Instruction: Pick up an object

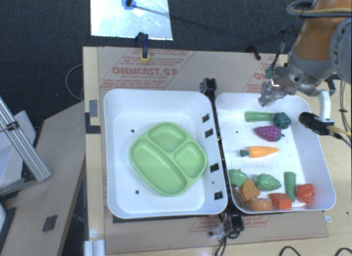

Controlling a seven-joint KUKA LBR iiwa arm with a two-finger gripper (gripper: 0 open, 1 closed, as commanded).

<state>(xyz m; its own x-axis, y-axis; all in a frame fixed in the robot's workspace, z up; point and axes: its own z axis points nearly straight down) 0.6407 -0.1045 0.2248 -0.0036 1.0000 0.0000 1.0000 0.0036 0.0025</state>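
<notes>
My gripper (268, 96) hangs over the far edge of the right bin (316, 161), just above and left of a green stalk with a dark green head (268, 118). Nothing shows between its fingers. Below the stalk lie a purple bunch of grapes (268, 133) and an orange carrot (260, 151). Along the bin's near edge sit a green leafy piece (267, 181), a green cylinder (289, 183), a red tomato-like piece (305, 192) and several orange and red pieces (264, 201).
The left bin (118, 139) holds a light green divided plate (167, 158). A black clip row (213, 134) runs between the two bins. Cardboard (165, 67) lies under both, with a foil-like sheet (131, 7) behind.
</notes>
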